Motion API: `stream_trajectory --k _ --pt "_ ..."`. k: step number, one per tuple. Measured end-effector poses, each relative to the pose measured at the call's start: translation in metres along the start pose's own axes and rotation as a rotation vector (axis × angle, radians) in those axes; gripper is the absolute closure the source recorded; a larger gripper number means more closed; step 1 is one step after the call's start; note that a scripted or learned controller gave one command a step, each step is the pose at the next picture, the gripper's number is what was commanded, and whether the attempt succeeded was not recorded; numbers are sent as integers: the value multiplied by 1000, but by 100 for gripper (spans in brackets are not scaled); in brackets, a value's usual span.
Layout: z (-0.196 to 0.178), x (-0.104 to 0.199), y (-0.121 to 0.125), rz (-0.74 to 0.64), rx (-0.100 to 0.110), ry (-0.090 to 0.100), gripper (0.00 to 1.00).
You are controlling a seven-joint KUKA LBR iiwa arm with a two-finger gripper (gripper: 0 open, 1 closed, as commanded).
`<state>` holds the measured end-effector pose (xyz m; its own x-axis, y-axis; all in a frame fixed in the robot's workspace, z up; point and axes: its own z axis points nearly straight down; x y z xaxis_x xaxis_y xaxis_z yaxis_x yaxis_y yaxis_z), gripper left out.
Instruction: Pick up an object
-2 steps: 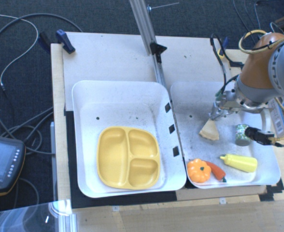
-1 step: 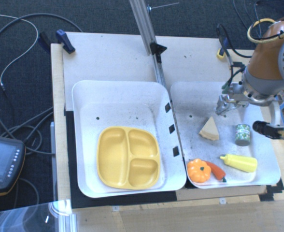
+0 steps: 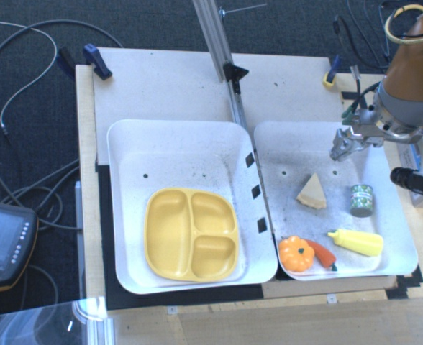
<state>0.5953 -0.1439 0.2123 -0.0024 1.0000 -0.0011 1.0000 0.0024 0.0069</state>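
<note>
**End effector above the right bin, five objects below**

The arm reaches in from the right, and its end effector hangs over the far part of the right bin. Whether it is spread or pressed together cannot be told from this angle; nothing shows between its tips.

In the right bin, a wedge of cheese lies near the middle, closest to the end effector. A small green can stands to its right. Along the near edge lie a yellow bottle, an orange pumpkin and a carrot touching the pumpkin.

The left bin holds a yellow divided plate. Both bins sit side by side on the worktop.
</note>
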Motion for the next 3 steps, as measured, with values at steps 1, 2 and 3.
stream_trajectory --k 1,2,3 --pt "-36 0 2 0 1 0 100" --pt "-24 49 -19 -2 11 4 100" --pt "-17 107 -33 -4 11 5 100"
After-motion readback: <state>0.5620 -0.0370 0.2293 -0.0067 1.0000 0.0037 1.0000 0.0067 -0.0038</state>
